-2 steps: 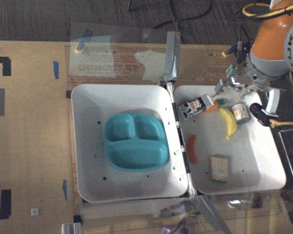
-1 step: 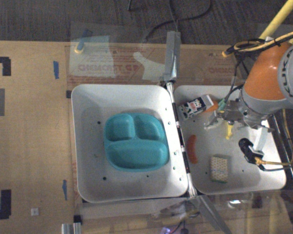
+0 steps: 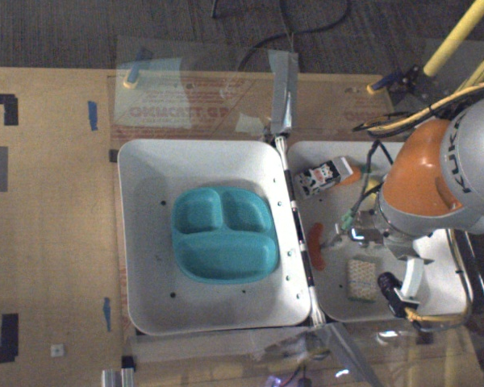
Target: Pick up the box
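The box is a small black-and-white carton lying tilted in the far left corner of the right bin. My gripper hangs over the middle of that bin, nearer the camera than the box and apart from it. The grey wrist and orange band hide most of the gripper. Nothing shows in its grasp.
A red object lies along the right bin's left wall. A beige textured pad sits near its front, and an orange item lies beside the box. The left bin holds a teal divided plate. Cables trail at the right.
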Robot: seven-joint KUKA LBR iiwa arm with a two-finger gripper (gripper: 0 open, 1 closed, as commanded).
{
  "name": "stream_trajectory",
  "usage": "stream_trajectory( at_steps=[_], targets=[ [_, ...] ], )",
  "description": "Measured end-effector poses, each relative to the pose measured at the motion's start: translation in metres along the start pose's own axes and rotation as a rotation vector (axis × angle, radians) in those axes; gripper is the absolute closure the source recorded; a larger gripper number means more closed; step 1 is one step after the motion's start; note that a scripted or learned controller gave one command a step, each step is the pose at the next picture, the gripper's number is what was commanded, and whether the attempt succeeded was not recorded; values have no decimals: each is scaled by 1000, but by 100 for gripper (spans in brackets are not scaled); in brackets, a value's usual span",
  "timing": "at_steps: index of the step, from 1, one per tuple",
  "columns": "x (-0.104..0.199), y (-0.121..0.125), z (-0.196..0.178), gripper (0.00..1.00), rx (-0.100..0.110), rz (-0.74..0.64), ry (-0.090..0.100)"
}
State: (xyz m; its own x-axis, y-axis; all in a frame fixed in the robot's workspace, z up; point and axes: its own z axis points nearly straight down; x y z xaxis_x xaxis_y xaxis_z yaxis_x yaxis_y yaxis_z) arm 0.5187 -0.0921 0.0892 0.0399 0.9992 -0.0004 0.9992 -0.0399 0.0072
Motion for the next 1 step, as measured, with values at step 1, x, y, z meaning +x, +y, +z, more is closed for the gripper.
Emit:
stream_trajectory(
  at_steps=[1],
  targets=[
    [-67,-5,-91,0,6,117,-1]
  ],
)
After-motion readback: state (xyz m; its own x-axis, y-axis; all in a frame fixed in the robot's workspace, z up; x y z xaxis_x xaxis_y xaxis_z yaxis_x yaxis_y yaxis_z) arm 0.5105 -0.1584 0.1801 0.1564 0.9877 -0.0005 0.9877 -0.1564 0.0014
